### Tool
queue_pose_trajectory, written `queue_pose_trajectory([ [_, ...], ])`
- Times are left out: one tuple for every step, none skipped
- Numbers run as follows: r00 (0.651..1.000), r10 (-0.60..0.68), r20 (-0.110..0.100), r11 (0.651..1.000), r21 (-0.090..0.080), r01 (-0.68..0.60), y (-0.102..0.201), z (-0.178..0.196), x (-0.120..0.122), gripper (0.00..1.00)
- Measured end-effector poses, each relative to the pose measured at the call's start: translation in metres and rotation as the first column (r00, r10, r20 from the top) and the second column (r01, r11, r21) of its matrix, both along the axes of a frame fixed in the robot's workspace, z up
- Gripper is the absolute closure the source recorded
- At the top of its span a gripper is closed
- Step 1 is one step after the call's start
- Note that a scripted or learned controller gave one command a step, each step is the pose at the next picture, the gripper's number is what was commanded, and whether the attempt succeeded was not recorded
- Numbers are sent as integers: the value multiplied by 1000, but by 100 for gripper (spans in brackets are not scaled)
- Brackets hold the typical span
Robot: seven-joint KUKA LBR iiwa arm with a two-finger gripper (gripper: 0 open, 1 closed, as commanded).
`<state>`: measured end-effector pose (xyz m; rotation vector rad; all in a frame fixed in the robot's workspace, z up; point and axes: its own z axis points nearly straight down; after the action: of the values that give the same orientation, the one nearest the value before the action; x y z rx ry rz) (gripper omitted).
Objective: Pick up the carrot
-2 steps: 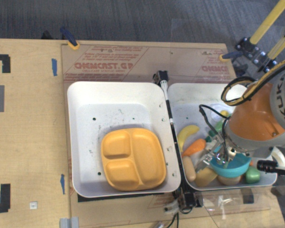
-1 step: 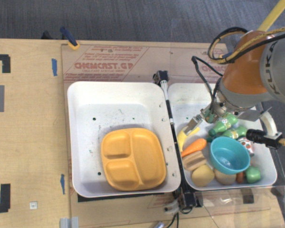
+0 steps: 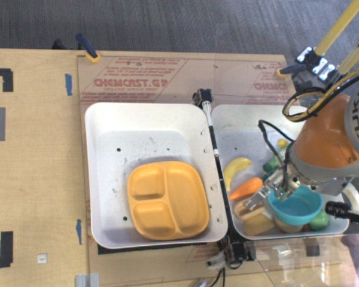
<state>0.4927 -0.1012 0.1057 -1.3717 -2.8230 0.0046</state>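
Both bins (image 3: 102,160) are white, the left one scuffed grey on its floor. The divided plate (image 3: 166,199) is yellow-orange. The carrot (image 3: 246,189) is orange; the banana (image 3: 235,168) beside it, yellow. The bowl (image 3: 296,208) is turquoise. The bench (image 3: 36,178) is pale tan with black marks.

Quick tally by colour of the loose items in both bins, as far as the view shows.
Yellow: 2, divided plate in the left bin, banana in the right bin
Orange: 1, carrot
Blue: 1, bowl
Green: 1, piece beside the bowl
Tan: 1, block
Total: 6; the arm hides part of the right bin.
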Motion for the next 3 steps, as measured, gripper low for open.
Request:
queue_pose_trajectory([
  [930, -368, 9, 930, 4, 368, 52, 80, -12, 0],
  [776, -630, 9, 777, 3, 630, -15, -7, 7, 0],
  [686, -728, 6, 686, 9, 728, 77, 82, 17, 0],
])
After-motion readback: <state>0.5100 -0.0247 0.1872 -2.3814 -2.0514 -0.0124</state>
